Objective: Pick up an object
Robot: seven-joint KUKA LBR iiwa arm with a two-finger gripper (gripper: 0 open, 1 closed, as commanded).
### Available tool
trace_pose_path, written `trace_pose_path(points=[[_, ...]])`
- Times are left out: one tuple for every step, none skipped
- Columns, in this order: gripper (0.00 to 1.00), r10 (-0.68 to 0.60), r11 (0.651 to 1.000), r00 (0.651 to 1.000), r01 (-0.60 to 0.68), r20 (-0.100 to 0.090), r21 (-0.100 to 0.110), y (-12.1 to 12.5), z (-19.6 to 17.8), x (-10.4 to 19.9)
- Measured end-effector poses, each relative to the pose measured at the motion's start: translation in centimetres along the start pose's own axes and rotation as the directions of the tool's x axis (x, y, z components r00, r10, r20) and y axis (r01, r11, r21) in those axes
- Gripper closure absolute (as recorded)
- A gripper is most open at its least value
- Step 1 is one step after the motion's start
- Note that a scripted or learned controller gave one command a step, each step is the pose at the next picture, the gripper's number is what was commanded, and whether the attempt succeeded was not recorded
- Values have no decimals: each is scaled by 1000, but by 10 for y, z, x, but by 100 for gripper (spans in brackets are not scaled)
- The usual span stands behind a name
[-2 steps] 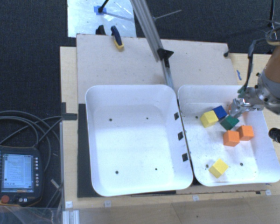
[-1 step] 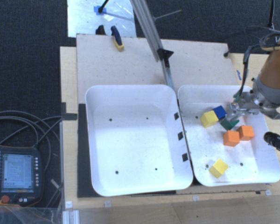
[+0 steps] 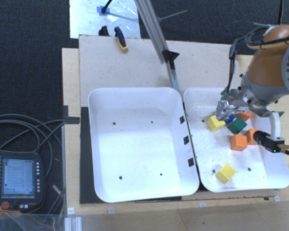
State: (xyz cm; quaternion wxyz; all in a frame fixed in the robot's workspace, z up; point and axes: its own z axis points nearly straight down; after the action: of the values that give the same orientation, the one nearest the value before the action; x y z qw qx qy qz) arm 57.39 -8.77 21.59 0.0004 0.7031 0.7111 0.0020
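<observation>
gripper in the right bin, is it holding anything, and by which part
Cannot be told. The gripper is down among the blocks in the right bin, beside a yellow block, but no block is visibly held.

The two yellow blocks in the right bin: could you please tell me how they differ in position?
The upper yellow block lies beside the end effector, close to the other blocks; the lower yellow block sits alone near the bin's front edge. The upper one is nearer the bin's left wall. Both are yellow and look alike in size.

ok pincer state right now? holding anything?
Pincer: open or shut cannot be told; it is down in the right bin at the yellow block. No object seen held.
</observation>
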Motion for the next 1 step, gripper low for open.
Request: trace_pose_path(points=[[100,0,1000,1000,0,0,1,11,1,54]])
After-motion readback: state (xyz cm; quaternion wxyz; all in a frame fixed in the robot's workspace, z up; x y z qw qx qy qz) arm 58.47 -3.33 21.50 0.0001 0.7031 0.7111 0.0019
